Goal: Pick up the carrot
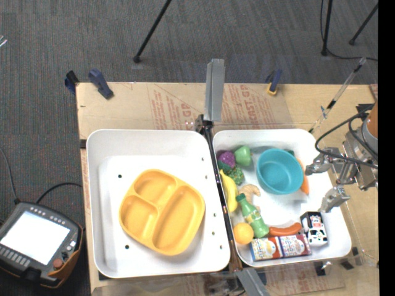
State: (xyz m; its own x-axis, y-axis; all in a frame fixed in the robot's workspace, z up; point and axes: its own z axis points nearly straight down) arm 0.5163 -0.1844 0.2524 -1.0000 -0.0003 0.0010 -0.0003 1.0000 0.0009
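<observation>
The carrot [304, 183] is a small orange piece in the right bin [290, 134], tucked against the right side of the blue bowl [281, 171], which hides part of it. My gripper [324, 182] hovers over the bin's right edge, just right of the carrot. It is open, with one finger [317, 164] toward the back, the other [330, 200] toward the front, and nothing between them.
The right bin also holds purple grapes [226, 159], a green pepper [243, 155], a banana [228, 190], a green bottle [253, 215], a lemon [243, 233], a red sausage [285, 229], a milk carton [315, 228] and juice boxes [281, 246]. A yellow divided plate [162, 210] lies in the left bin [99, 165].
</observation>
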